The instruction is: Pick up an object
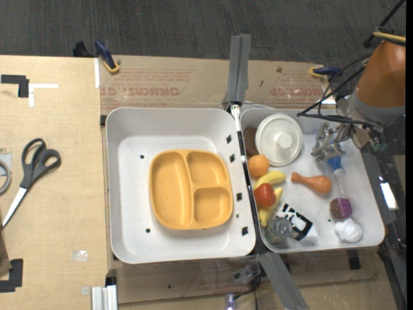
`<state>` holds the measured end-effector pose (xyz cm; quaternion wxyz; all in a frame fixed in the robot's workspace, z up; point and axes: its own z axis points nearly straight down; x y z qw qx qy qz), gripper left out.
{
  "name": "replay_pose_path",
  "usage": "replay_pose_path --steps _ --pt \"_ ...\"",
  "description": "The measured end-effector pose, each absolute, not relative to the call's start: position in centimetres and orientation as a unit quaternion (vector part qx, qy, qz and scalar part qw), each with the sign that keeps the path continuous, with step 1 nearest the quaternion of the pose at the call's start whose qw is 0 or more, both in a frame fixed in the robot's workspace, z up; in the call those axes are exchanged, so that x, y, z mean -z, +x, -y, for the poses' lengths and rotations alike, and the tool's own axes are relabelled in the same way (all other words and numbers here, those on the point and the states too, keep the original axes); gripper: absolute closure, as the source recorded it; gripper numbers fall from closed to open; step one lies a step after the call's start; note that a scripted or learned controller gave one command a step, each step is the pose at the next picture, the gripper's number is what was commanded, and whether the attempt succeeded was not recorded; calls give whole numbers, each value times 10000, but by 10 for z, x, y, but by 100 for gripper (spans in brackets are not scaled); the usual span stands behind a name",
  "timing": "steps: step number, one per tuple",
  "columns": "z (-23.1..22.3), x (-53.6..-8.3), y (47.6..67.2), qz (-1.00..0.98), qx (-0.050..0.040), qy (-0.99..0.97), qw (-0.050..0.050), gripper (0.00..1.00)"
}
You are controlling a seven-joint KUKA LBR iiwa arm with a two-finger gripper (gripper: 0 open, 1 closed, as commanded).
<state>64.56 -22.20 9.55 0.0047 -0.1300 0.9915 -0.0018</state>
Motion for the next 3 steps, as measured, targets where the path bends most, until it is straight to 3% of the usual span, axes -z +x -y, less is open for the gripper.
replay_pose_path --steps 1,2,3 --pt "222 -95 646 -9915 12 -1302 48 0" --pt "220 -92 547 -9968 0 -796 17 0" --pt "165 -93 571 -9977 -2 -682 26 0"
